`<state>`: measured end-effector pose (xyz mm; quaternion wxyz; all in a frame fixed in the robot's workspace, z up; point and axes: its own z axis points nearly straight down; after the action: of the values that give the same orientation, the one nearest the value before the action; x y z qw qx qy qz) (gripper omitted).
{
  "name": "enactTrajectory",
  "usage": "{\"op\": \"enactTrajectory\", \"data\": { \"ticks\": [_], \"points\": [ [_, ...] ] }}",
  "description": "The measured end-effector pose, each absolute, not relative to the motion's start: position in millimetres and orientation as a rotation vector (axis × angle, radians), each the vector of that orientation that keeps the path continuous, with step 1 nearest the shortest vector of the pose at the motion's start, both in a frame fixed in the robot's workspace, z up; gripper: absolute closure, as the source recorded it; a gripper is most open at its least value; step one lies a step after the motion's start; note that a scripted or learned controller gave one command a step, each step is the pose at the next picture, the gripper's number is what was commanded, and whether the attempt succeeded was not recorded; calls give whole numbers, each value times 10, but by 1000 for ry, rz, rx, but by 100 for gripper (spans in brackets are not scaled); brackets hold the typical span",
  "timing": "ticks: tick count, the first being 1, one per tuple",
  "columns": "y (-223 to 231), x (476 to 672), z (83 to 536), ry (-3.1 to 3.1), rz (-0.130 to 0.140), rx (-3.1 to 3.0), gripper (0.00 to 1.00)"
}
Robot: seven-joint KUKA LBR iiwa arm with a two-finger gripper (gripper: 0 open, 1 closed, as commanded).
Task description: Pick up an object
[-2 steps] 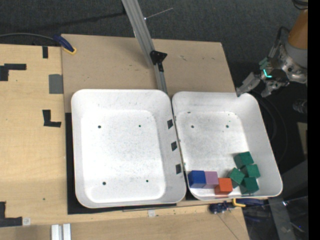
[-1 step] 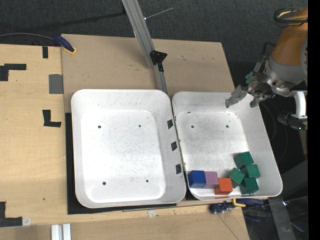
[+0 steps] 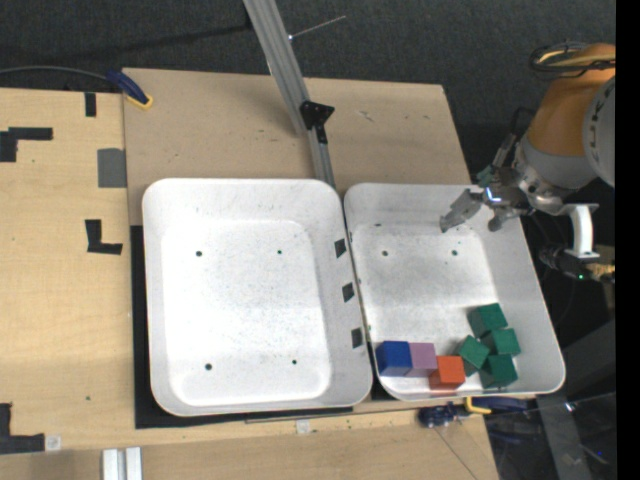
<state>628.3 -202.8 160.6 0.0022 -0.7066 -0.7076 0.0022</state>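
A: From the fixed camera above, where is the gripper [image 3: 470, 211]?

B: Over the far right corner of the right bin [image 3: 440, 268], low and reaching in from the right. The two fingers look spread apart, with nothing between them.

A: And the things to pick from?

B: All crowded into the near right corner of that same bin, well apart from the gripper. A blue block [image 3: 394, 356], a purple block [image 3: 423, 355] touching it, an orange block [image 3: 449, 370] just beside that, then a cluster of green blocks [image 3: 490, 343] against the right wall. The left bin [image 3: 160, 268] holds none of them.

A: So the step in hand?

B: I'd judge it to be the approach. To do it well, the arm should travel along the bin toward the near corner and choose a piece with free sides. The blue block looks best, since its left face is open. The greens are packed together, and fingers could jam on a neighbour.

A: Which way does it point?

B: The blue block is close to a cube, so it has no real long axis. Its faces sit roughly square to the bin walls. I'd set the fingers across its near and far faces, because purple blocks its right side.
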Motion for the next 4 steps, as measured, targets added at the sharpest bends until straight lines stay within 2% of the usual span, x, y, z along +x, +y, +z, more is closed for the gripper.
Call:
{"op": "enactTrajectory", "data": {
  "ticks": [1, 2, 4],
  "points": [
    [-1999, 6230, 959, -2219, 8, -2215, 0],
    [-1996, 6255, 1106, -2225, 1, -2218, 100],
    [-2044, 6355, 2222, -2226, -3, -2223, 100]
  ]
}}
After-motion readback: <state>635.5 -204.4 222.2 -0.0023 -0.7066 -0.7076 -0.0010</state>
